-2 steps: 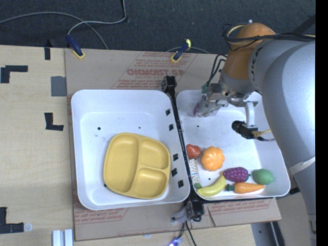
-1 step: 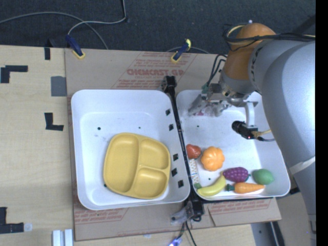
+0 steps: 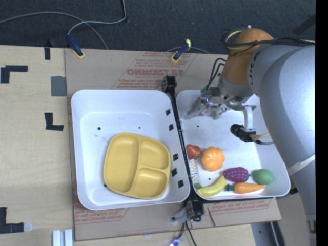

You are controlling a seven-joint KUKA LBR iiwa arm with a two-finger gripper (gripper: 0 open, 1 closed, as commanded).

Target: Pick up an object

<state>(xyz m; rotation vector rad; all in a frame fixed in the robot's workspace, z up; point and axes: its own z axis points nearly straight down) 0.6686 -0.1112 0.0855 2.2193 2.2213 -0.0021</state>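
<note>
the gripper (image 3: 205, 106) hangs over the far end of the right bin (image 3: 266, 155), well apart from the toy food; its fingers blur together, so their opening cannot be told. the orange (image 3: 212, 158), grapes (image 3: 236, 174), banana (image 3: 212, 187), carrot (image 3: 248, 188) and lime (image 3: 263, 176) cluster at that bin's near end. the arm (image 3: 287, 96) hides the bin's right wall.
</note>
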